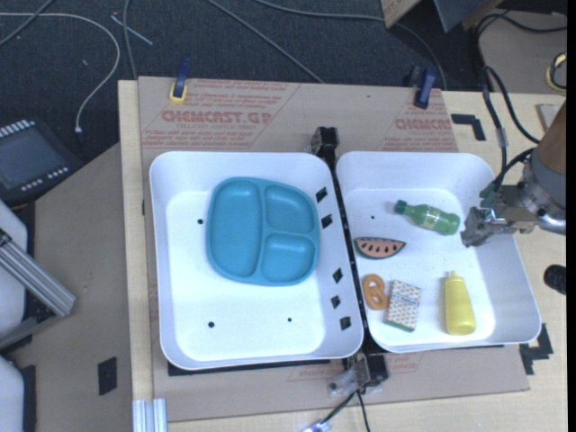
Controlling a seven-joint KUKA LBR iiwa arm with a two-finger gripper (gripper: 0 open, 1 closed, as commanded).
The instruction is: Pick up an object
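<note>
Camera view, left bin holding blue plate, right bin holding green bottle, jaws' state unclear

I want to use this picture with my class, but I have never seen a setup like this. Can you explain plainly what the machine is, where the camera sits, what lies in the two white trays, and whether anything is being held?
One camera, fixed above the bench, looks down at a slant. The machine is a robot arm reaching in from the right; its grasping part, the tool, sits over the right edge of the right bin. I see nothing held in it.

The left bin holds a blue divided plate.

The right bin holds a green bottle lying on its side, a toy watermelon slice, a pretzel, a small printed packet and a yellow bottle.

The arm's job is to pick up one object.
</note>
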